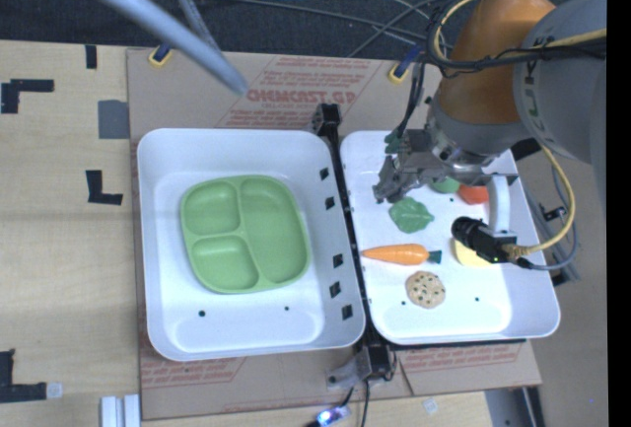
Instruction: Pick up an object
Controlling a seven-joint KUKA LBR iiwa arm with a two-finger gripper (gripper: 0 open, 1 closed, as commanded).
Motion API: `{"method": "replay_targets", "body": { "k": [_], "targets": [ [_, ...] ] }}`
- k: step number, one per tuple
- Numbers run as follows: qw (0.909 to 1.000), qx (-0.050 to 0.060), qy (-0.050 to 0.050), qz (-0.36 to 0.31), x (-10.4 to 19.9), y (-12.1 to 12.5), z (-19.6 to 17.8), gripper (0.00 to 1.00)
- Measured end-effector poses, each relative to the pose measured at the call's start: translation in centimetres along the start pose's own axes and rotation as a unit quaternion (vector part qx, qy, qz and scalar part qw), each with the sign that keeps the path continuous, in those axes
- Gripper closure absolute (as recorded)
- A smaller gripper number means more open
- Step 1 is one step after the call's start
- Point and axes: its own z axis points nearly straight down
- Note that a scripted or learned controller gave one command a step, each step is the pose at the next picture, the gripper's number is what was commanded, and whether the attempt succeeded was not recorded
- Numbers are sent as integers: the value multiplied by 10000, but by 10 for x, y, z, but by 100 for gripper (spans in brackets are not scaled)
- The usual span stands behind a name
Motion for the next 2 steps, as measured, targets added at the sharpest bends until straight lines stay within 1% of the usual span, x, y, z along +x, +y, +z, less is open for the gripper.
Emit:
{"method": "replay_targets", "body": {
  "k": [1,2],
  "targets": [
    [10000,1,-2,-1,54,0,-4,100],
    [10000,15,-5,3,105,2,16,100]
  ]
}}
